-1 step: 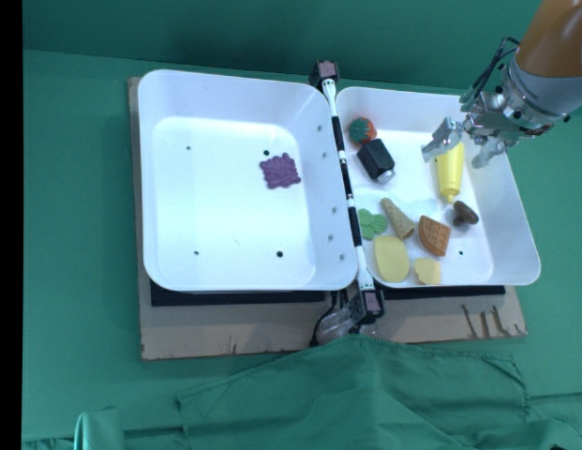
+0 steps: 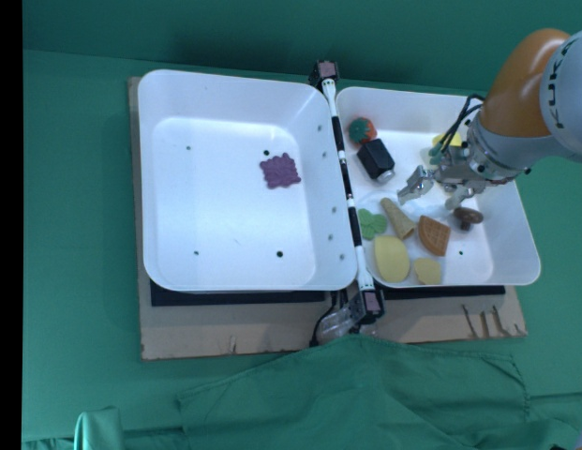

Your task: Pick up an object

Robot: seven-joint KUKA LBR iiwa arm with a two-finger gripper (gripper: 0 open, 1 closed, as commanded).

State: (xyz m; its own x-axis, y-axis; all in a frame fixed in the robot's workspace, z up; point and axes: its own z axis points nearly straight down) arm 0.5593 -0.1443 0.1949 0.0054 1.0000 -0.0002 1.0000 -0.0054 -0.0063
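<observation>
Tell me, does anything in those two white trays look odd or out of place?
One thing stands out: a lone purple waffle-like piece lies by itself in the left bin, while every other toy is crowded into the right bin under the gripper. Nothing looks spilled or broken.

Grey arm [image 2: 562, 92], orange band, black cables, metallic gripper [image 2: 439, 188].

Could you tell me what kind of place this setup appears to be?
Probably a robotics lab bench set up for grasping trials. Two white bins, the left bin and right bin, sit on cardboard over green cloth, small toy foods such as a waffle piece lie inside, and the arm's end effector hangs over them.
</observation>
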